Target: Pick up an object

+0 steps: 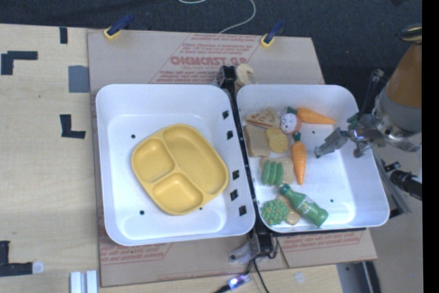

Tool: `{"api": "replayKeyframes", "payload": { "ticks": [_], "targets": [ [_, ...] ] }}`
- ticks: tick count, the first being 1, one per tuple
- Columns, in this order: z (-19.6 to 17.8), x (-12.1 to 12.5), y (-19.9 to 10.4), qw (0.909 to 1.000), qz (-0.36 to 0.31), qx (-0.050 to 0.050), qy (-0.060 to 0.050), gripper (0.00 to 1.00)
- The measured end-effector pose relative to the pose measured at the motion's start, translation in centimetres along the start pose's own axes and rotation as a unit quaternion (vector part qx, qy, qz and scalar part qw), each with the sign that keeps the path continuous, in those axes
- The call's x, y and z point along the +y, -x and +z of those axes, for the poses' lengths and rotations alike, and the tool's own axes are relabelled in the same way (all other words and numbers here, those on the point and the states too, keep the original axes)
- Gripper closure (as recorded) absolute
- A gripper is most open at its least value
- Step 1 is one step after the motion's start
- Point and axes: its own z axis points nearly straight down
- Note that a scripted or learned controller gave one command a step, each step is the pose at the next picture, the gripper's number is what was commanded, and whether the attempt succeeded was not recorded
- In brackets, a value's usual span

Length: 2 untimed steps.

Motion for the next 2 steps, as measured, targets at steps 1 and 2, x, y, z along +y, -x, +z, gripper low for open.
{"api": "replayKeyframes", "payload": {
  "ticks": [1,2],
  "targets": [
    [-0.8,0.3,0.0,1.0,-0.002,-0.002,0.007,0.0],
    [3.6,0.2,-0.2,1.0,-0.002,-0.001,0.005,0.0]
  ]
}}
